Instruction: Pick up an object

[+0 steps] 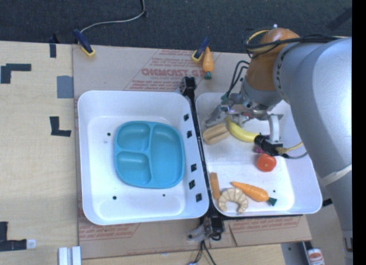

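Reaching in from the right: the grey arm [320,104] with its orange band [264,64] hangs over the far part of the right bin [303,192].
Gripper: the gripper [243,112] sits low over the right bin's far left area; whether it is released or clenched on anything cannot be told, as its tip is tangled with cables and dark parts.
Banana: a yellow banana [241,132] lies curved on the bin floor just beside and below the gripper, seemingly touching or partly under it.
Bread piece: a tan block [215,134] lies just left of the banana, near the bin's left wall, close to the gripper.
Tomato: a red round tomato [266,163] lies to the right of the banana's end, nearer the front.
Carrot: an orange carrot [250,190] lies near the front of the right bin, well apart from the gripper.
Croissant: a pale croissant [234,199] lies just beside the carrot at the front edge.
Left bin: the left bin [94,121] holds a blue divided plate [150,154] lying flat at its middle.
Desk: the desk [28,144] carries both bins on a cardboard sheet [148,72].
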Tool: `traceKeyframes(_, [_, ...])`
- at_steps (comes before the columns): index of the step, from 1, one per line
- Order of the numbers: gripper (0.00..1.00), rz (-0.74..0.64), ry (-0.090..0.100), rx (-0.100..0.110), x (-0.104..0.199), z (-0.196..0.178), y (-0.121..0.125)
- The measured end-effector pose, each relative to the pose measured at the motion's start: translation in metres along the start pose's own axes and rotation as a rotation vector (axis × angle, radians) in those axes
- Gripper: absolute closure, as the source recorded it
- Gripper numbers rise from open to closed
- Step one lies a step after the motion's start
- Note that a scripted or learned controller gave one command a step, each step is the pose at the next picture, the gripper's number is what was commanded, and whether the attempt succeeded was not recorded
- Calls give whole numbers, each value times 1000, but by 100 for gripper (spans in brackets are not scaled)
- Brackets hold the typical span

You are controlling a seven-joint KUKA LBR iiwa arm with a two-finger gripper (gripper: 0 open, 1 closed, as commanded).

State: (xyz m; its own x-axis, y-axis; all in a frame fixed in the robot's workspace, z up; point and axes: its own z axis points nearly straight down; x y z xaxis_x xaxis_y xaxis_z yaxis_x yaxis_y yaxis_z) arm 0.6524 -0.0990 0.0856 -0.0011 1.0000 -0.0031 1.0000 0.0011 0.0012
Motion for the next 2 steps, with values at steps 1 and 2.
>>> traceKeyframes(1, [0,0,0,-1,1,0,-4])
traceKeyframes(2, [100,0,-1,-1,1,-10,-4])
